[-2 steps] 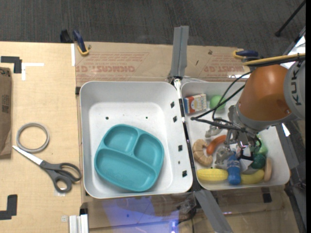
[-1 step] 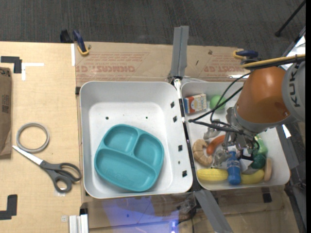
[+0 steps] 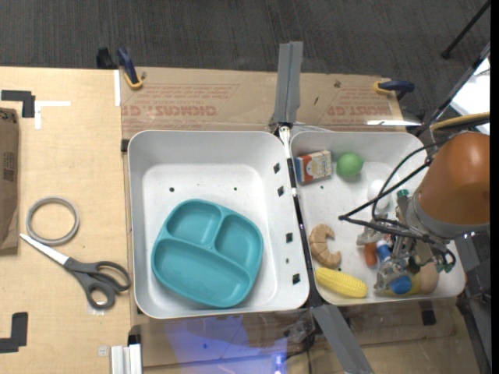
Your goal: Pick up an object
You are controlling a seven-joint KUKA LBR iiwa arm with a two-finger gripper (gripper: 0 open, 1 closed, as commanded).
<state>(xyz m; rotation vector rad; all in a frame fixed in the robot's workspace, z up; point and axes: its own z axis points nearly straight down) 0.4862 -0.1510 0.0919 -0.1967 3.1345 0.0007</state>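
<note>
camera view: gripper (image 3: 396, 275) low in the right bin (image 3: 343, 209); can't tell its grip state
target: corn (image 3: 340, 283) just left of it
handling: probably light, waxy; grab mid-cob, across width

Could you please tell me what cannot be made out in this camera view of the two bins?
- End effector: cables and the arm cover it; finger state unreadable.
- Small objects beneath it in the right bin: overlapped, too small to identify.
- Carton: print too small to read.
- Brown bag: cut by the left edge.
</note>
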